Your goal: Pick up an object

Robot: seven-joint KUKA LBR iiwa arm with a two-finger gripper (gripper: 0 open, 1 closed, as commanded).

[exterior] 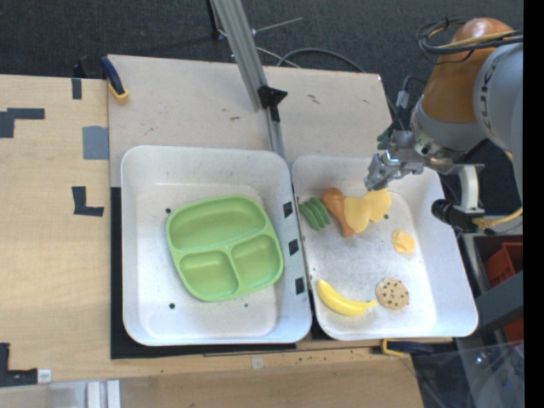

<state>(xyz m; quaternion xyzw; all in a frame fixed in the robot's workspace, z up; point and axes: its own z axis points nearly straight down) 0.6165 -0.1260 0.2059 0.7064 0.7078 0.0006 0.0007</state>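
Green divided plate in left bin, gripper above yellow toy in right bin, finger state unclear, banana near cookie.

No text, label, brand, number or sign can be read on anything in view.
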